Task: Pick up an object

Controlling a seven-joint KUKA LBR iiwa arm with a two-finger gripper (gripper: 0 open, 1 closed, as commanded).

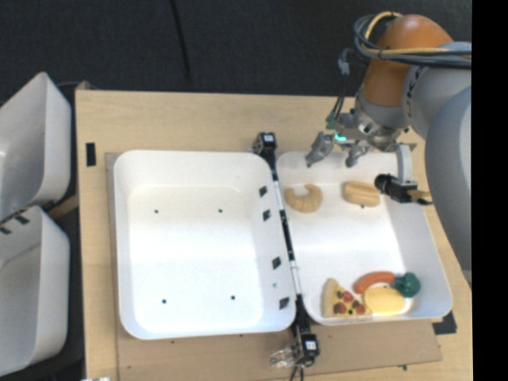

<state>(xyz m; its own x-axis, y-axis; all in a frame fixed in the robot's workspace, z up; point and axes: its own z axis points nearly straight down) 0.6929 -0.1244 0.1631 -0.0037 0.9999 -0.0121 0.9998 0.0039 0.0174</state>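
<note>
My gripper (335,155) hangs open over the far edge of the right bin (413,244), its two fingers spread apart with nothing between them. Just below it, inside that bin, lies a tan croissant (304,198). A pale bread roll (361,194) rests to the right of the croissant. At the near end of the bin lie a pizza slice (340,299), a yellow lemon-like piece (384,300), and an orange carrot with a green top (386,280).
The left bin (135,236) sits beside the right one, split from it by a ridge with small black clips (278,236). Wooden bench (159,117) borders both bins. White containers (28,149) stand at the far left.
</note>
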